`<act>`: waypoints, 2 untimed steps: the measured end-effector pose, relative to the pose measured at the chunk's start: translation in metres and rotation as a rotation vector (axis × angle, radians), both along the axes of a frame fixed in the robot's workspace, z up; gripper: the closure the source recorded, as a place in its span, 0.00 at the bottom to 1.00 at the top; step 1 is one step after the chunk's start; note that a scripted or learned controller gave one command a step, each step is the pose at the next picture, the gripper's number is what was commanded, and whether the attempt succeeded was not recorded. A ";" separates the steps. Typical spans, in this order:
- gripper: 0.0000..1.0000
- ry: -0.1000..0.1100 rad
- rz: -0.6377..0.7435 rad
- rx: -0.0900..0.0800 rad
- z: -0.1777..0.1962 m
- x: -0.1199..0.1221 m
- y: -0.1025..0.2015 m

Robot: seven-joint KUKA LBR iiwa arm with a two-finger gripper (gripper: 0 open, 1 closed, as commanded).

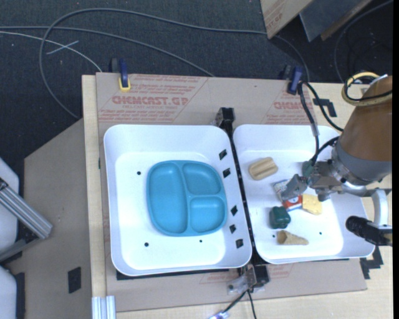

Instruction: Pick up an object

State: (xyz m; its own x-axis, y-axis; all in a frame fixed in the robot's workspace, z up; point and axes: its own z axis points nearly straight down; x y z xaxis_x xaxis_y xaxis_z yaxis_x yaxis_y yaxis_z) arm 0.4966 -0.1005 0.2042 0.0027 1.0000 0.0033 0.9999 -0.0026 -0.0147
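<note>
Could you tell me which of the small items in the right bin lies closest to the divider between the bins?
The tan bread-like piece: it lies upper left in the right bin, nearer the divider than the green block.

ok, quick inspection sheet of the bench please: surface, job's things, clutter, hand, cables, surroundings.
Surface: two white bins side by side on a cardboard sheet.
Job's things: right bin holds a bread roll, green block, cone, yellow wedge, red-and-white piece.
Clutter: blue divided plate in left bin.
Hand: hand low over the red-and-white piece.
Cables: black cable to arm; loose wires on floor.
Surroundings: cardboard box at top.
</note>
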 end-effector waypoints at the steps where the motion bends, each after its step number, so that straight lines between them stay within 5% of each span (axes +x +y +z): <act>1: 0.00 -0.013 0.003 -0.002 0.006 0.003 0.000; 2: 0.00 -0.008 0.002 -0.001 -0.037 0.003 -0.004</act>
